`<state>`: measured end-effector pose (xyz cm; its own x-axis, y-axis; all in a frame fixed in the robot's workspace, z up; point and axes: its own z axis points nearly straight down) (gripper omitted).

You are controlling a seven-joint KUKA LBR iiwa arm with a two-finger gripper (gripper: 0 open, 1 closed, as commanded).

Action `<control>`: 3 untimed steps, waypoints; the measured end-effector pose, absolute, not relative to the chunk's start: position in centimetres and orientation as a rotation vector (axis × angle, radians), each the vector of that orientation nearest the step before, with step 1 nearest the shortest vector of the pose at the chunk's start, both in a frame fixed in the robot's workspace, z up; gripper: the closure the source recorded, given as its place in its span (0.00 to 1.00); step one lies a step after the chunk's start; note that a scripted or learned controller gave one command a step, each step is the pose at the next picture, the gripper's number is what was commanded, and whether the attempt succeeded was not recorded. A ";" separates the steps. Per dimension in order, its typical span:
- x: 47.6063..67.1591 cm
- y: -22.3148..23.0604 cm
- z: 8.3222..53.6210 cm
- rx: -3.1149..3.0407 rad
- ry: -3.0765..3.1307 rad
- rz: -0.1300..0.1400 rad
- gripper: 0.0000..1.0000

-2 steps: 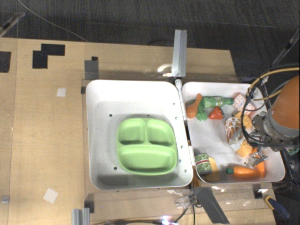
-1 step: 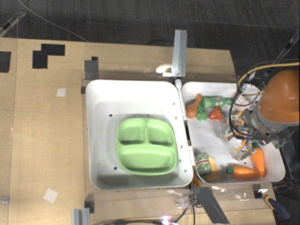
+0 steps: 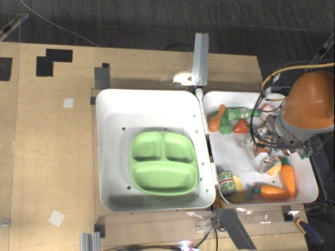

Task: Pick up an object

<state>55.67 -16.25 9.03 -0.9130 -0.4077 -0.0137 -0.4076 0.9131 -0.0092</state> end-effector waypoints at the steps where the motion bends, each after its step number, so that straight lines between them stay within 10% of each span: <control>1: 51.9 -20.7 9.0 -0.536 3.080 -0.010 0.00; 3: 51.2 -17.3 9.1 -0.342 3.104 -0.011 0.00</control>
